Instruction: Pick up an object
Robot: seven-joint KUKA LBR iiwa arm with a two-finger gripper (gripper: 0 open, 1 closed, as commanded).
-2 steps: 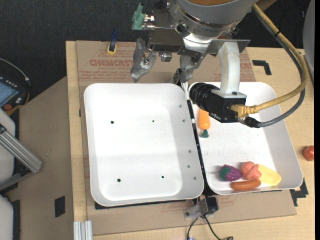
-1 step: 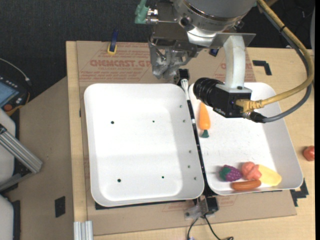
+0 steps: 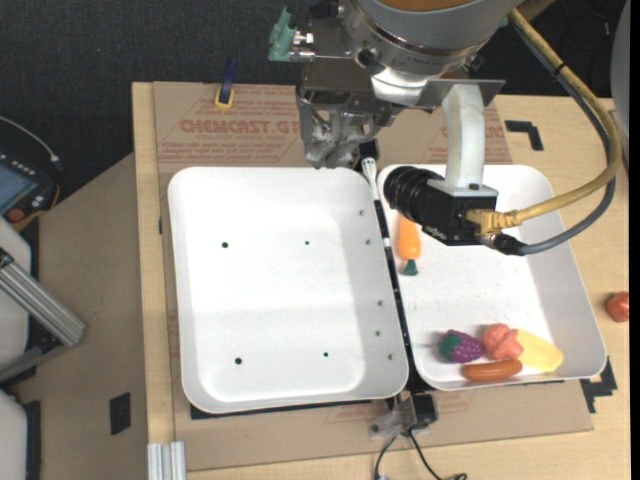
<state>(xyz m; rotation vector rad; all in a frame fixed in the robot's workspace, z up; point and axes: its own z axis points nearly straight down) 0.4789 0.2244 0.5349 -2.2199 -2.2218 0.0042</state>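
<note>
Toys lie clustered at the near edge of the right bin [image 3: 560,298]: purple grapes [image 3: 460,347], a pink piece [image 3: 503,340], a yellow piece [image 3: 540,353] and a red sausage [image 3: 492,370] touching or just beside one another. An orange carrot [image 3: 407,239] lies against that bin's left edge, partly under a black camera unit [image 3: 432,204] on the arm. The gripper [image 3: 338,146] hangs over the far edge of the left bin [image 3: 200,298], near its far right corner, well apart from every toy. Its fingers are blurred together, so their spread cannot be told.
</note>
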